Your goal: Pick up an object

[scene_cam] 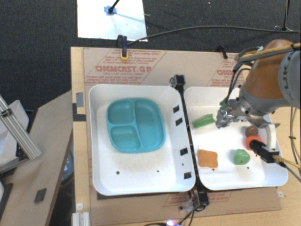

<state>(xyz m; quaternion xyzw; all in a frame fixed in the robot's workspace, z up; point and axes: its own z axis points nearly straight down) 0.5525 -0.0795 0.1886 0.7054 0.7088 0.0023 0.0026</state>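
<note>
Grey metal two-finger gripper [223, 119] hangs low over the right white plastic bin [221, 182], tip just beside the right end of a smooth green elongated pickle-shaped object [203, 121]. Can't tell if the pincer is apart or together; nothing visibly clamped. Same bin: flat orange squarish spongy-looking piece [207, 158] near the front, round glossy green lump [241, 157] to its right, small orange-red rounded object [252, 142] by the right wall. Left white bin [103, 180] holds a teal three-compartment plastic tray [136, 125], rounded corners, matte. Bins rest on brown cardboard sheet [141, 65] printed with red lettering.
</note>
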